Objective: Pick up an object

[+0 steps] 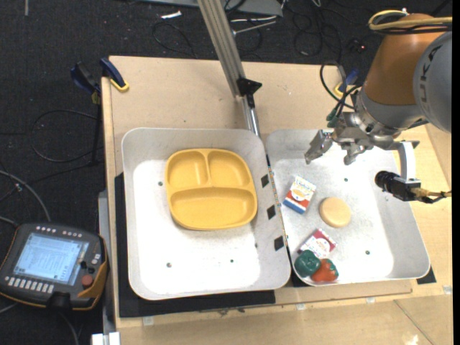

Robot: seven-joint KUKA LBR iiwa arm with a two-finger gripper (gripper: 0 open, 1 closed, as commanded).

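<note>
A: Start at the near edge. What's in the right bin point(402, 250)?

B: At its 7 o'clock corner, a green thing point(307, 264) touching a red thing point(328, 271), with a small red-and-white packet point(320, 244) just beyond them, touching or nearly so.

A: And farther in?

B: A tan round block point(335, 212) near the middle, and a small white carton point(300, 195) just beside it at 10 o'clock, apart from it.

A: The left bin point(144, 264)?

B: It holds a yellow divided tray point(211, 190) (three compartments), lying flat toward the bin's 12 o'clock half.

A: Where's the gripper point(336, 148)?

B: Over the far part of the right bin, at about 12 o'clock from the block and well apart from it. Its two fingers are spread, with only bin floor showing between them. The arm point(406, 70) comes in from 2 o'clock.

A: Anything off the table point(172, 92)?

B: A pendant point(50, 264) with a lit screen on the floor at 8 o'clock, and a metal post point(223, 38) rising at 12 o'clock between the bins.
</note>
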